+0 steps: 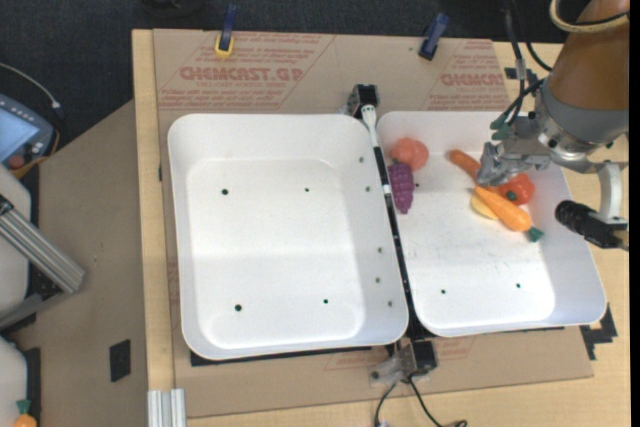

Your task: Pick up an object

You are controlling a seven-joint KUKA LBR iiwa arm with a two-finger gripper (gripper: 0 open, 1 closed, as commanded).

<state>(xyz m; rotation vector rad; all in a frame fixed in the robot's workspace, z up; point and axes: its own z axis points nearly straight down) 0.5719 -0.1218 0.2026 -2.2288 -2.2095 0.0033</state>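
The right bin (pixel 500 315) holds several toy foods. A pink round piece (pixel 409 153) lies near its top left, with a purple grape bunch (pixel 401 187) just below it by the divider. Farther right an orange carrot (pixel 462 161), a red tomato-like piece (pixel 517 188), a yellow piece (pixel 484 205) and a second carrot (pixel 510 213) form a cluster. My gripper (pixel 497 171) hangs over this cluster, its metal fingers pointing down between the first carrot and the red piece. I see nothing clearly held.
The left bin (pixel 275 235) is white with small black dots on its floor. A black divider strip (pixel 385 215) runs between the bins. Blue clamps (pixel 433 35) hold the cardboard base at the back. A black part (pixel 590 220) of the arm sticks out at the right.
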